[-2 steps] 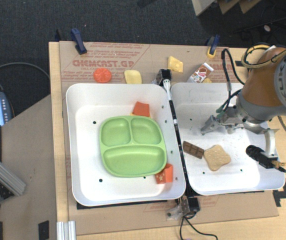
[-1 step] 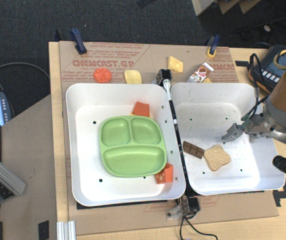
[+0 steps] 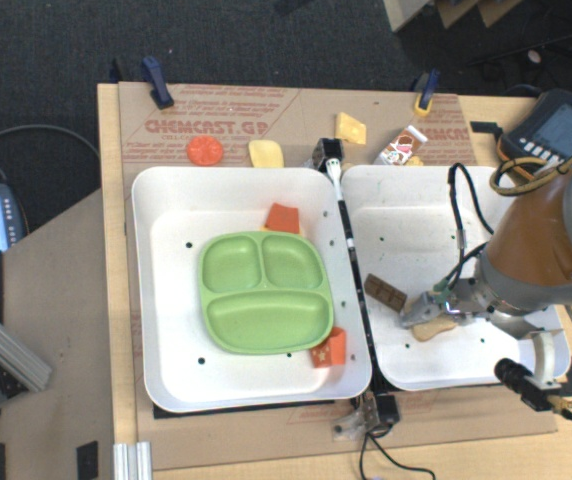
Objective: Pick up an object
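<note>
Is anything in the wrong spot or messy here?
Yes. Four toys lie on the brown board behind the bins, outside them: a red round piece, two yellow pieces and a small red-and-white packet. The green tray sits a bit crooked in the left bin.

brown bar (image 3: 385, 292), tilted, right bin (image 3: 406, 368)

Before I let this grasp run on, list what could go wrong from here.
1. The pincer sits low in the right bin over a tan piece, with a brown bar close by; closing might catch both or knock the bar aside.
2. The tan piece lies flat on the bin floor, so the fingertips may slide over it and come up with nothing.
3. A black cable hangs beside the wrist and could snag on lift.
</note>
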`<move>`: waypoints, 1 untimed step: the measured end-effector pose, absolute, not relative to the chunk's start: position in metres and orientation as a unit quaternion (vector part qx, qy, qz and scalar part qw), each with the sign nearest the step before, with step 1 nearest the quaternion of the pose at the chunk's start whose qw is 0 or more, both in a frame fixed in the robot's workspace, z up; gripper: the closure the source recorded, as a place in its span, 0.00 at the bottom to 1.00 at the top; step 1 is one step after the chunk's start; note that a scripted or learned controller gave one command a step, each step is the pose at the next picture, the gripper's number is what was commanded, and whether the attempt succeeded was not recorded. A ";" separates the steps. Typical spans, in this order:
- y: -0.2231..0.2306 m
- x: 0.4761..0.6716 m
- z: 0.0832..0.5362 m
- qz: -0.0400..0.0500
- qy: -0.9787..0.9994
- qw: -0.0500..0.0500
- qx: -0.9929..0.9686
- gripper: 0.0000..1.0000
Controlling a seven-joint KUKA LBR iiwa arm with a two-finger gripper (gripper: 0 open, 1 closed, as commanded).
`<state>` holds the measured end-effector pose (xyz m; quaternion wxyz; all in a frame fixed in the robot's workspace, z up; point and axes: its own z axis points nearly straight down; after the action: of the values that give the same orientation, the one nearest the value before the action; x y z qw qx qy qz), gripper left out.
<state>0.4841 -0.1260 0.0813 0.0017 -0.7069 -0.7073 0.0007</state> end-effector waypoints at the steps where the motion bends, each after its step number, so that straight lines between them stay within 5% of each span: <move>1: -0.222 0.562 0.115 -0.001 -0.706 -0.006 -0.708 0.00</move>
<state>0.5622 -0.2218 0.1147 -0.0059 -0.7081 -0.7061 -0.0007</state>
